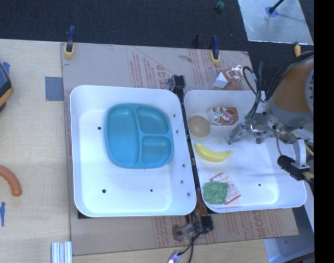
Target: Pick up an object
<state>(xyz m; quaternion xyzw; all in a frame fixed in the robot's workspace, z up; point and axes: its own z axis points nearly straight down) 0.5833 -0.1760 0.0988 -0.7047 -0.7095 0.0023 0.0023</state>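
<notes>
Two white bins sit side by side on the worktop (29, 147). The left bin (84, 196) holds one blue divided plate (139, 135). The right bin (265, 193) holds one yellow banana (213, 153) at its centre, one beige ball (199, 126) at ten o'clock, one green packet (219, 192) at seven o'clock and one small packet (224, 115) at twelve. The arm (293, 92) reaches in from three o'clock, its claw (248, 133) low over the right bin, just right of the banana; whether it is wide or narrow I cannot tell.
</notes>
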